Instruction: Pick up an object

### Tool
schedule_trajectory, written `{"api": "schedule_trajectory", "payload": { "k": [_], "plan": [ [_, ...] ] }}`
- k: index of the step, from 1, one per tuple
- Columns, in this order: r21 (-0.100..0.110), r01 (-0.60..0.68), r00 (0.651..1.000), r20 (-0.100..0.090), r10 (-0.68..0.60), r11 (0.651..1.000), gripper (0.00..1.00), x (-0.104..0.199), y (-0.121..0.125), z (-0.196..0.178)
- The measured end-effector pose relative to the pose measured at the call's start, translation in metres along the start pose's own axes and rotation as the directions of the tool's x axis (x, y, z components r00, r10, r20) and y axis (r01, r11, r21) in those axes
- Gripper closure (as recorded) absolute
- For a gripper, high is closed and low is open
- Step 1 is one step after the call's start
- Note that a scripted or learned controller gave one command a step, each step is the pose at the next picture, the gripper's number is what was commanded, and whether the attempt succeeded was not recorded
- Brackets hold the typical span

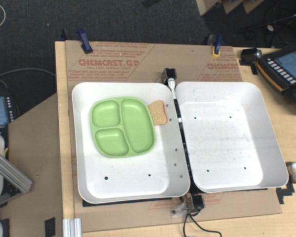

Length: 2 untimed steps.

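**Cable at front edge; tray and tan piece in left bin**

Cable (190,220) and a small black clip (196,202) sit at the near edge of the bench, at the seam between the two bins.

Task things: a green tray (122,127) lies flat in the left bin (89,181), in its far half and nearer the left wall. It has three compartments: two small ones on the left, one long one on the right. A tan, roughly rectangular piece (158,112), something like a cracker, lies flat on the bin floor at the tray's far right corner, touching or slightly tucked under the rim; I cannot tell which. It lies close to the bin's right wall.

Gripper: state cannot be told from this view.

Right bin (227,132) stands just beside the left one, walls touching along the seam. Its floor shows small dark dots and faint scuffing.

A second black clip (169,75) sits at the far end of the seam. Both bins rest on a brown board (108,58) with red print. Two blue clamps (84,41) (216,46) grip the board's far edge.

A dark device with a screen (281,68) lies at the far right. Metal rail (10,174) at near left. Dark carpet (39,14) beyond the board.
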<state>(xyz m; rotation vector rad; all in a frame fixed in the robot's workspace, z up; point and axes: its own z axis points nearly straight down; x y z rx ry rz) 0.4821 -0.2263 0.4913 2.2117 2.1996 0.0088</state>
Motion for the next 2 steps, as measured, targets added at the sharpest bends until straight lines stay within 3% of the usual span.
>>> {"api": "schedule_trajectory", "payload": {
  "k": [1, 2],
  "plan": [
    [0.029, 0.008, 1.000, -0.016, -0.008, 1.000, 1.00, 0.040, -0.006, 0.107],
    [0.006, 0.006, 1.000, -0.005, -0.006, 1.000, 1.00, 0.019, 0.018, 0.003]
  ]
}}
